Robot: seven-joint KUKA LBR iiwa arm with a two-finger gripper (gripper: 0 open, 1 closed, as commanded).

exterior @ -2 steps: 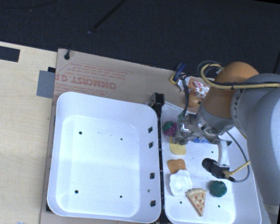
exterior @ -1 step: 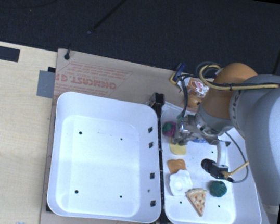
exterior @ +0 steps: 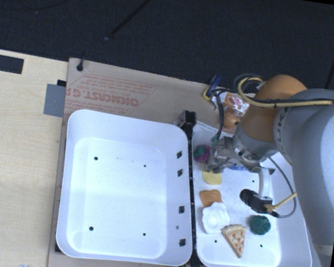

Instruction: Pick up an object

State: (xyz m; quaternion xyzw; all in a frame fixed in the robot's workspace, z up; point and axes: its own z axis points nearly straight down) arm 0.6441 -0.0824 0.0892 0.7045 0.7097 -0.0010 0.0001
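Note:
The right white bin holds several small toys. Near its far left corner lies a green and magenta piece, and just in front of that a pale yellow piece. Further forward lie an orange piece, a white fried-egg shape and a pizza slice. A dark green round thing sits to the right of them. My gripper reaches down into the bin's far left part, right over the yellow piece and beside the green and magenta one. Nothing shows as held.
The left white bin stands beside the right one, with a black divider between them. Both rest on a cardboard sheet. Pale wooden bench extends to the left. The grey arm covers the right bin's far right side.

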